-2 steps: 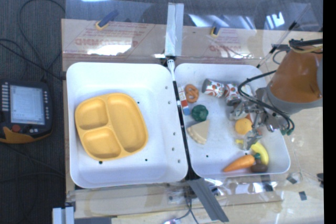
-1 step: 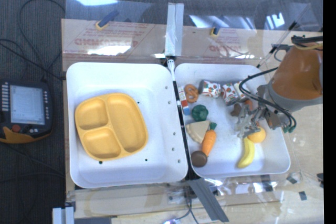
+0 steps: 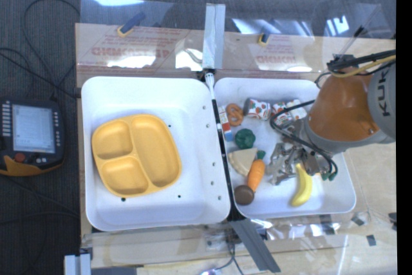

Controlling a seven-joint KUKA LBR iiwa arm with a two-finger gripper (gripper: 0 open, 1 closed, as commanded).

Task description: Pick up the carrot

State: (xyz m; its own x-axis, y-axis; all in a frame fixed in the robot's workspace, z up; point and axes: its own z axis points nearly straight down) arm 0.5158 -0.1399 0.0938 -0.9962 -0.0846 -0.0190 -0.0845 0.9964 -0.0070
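The carrot (image 3: 256, 174), orange with a green top, lies in the right bin (image 3: 341, 203) near its front left, pointing toward the front edge. It rests between a pale wedge (image 3: 240, 161) and a brown round piece (image 3: 243, 194). My gripper (image 3: 282, 165) hangs low over the bin just right of the carrot, a short way from it, with nothing seen in its grasp. The orange band of the arm (image 3: 341, 111) covers the bin's right rear part.
A banana (image 3: 301, 185) lies right of the gripper. A green item (image 3: 244, 137), a pretzel (image 3: 234, 114) and a small carton (image 3: 259, 109) sit toward the back. The left bin (image 3: 96, 203) holds a yellow divided plate (image 3: 135, 154). A pendant (image 3: 29, 135) lies off the bench at left.
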